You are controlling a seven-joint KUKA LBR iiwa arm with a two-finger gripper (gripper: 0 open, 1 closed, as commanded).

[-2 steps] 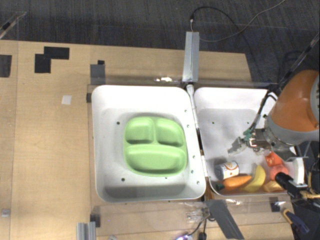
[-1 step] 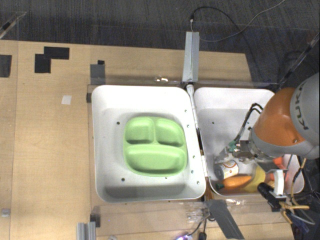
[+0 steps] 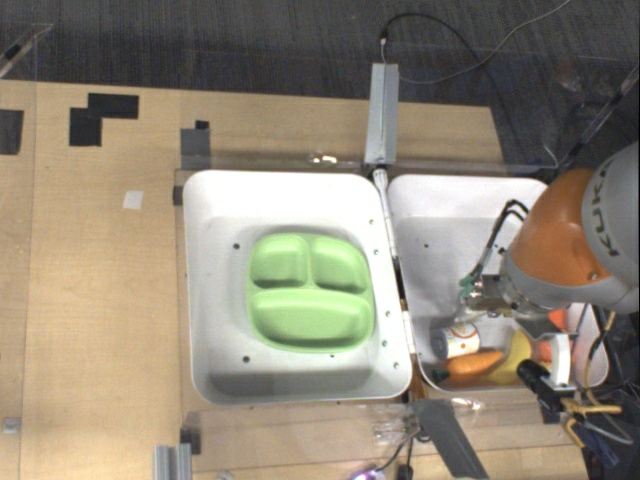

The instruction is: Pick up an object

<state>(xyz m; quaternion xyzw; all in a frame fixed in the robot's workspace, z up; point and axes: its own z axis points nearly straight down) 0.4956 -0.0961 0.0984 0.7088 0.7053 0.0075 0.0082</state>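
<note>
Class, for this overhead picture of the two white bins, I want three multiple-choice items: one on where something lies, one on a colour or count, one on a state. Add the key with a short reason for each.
1. Where does the green divided tray lie?
A. in the left bin
B. in the right bin
C. on the wooden bench outside the bins

2. How many compartments does the tray have?
A. two
B. three
C. five

3. How does the small can in the right bin lie?
A. standing upright
B. on its side
C. stacked on the green tray

Key:
1 A, the tray rests in the middle of the left bin.
2 B, two small compartments sit above one wide one.
3 B, the can lies flat, just above the orange carrot-like piece, near the arm.
</note>
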